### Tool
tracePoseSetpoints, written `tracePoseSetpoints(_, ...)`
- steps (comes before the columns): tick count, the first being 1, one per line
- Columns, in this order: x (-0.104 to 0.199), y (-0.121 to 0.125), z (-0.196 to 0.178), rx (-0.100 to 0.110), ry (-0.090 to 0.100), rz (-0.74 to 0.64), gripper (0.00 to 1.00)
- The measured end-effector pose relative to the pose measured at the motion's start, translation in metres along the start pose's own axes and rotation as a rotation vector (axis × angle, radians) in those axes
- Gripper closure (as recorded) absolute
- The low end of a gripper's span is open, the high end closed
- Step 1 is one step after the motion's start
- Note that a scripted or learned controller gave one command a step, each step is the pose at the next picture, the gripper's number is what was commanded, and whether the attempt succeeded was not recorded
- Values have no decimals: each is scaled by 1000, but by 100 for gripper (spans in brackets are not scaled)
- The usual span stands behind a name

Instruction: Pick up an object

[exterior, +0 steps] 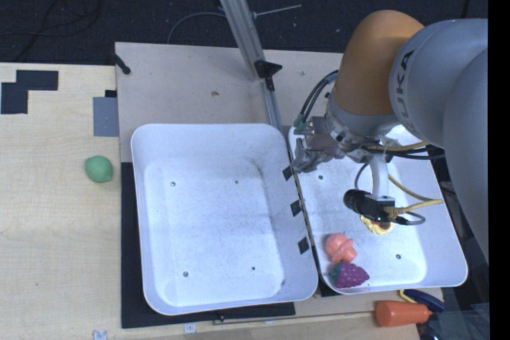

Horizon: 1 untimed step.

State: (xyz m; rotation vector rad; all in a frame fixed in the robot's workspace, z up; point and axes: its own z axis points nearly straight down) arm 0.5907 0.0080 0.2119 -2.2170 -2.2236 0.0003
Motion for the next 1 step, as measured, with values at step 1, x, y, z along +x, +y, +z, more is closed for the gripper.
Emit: tracePoseSetpoints(1,54,23,-12,-2,-1,0,100)
